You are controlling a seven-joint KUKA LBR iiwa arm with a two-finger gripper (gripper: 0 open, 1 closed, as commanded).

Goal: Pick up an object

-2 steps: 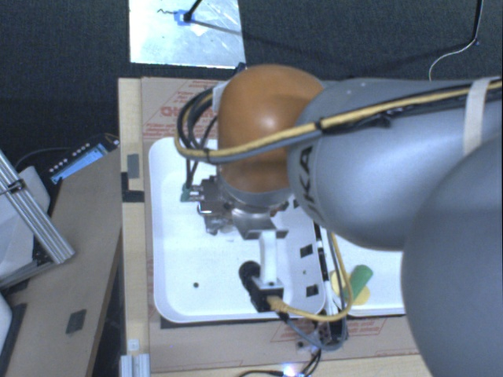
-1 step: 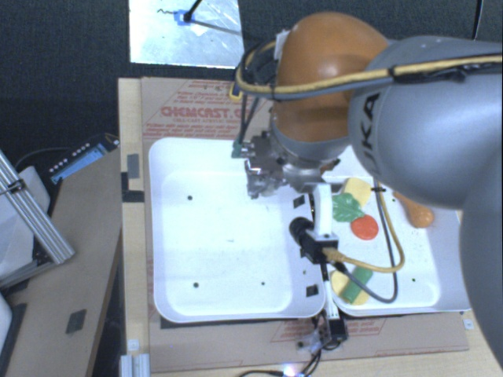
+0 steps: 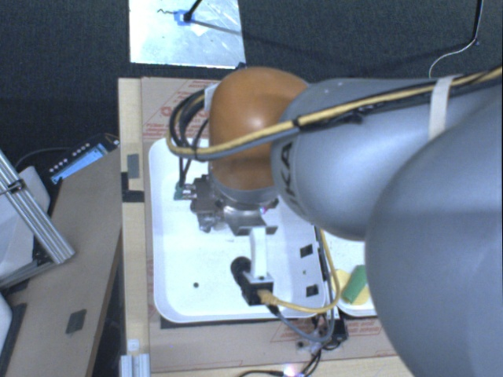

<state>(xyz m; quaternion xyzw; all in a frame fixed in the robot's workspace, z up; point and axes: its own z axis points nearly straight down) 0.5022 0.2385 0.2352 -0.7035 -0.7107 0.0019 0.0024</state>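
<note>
Two white bins, one arm, possibly one green object, partly hidden.

Pretty clearly a robotics lab or test cell, not anybody's home. A big grey arm with an orange band and loose yellow cable hangs over a white bin sitting on a cardboard sheet on the bench. Off the bench's left edge there's an aluminium rail and a dark strip that's probably a power strip, hard to tell. Past the far edge, dark carpet with a shiny plate lying on it.
</note>
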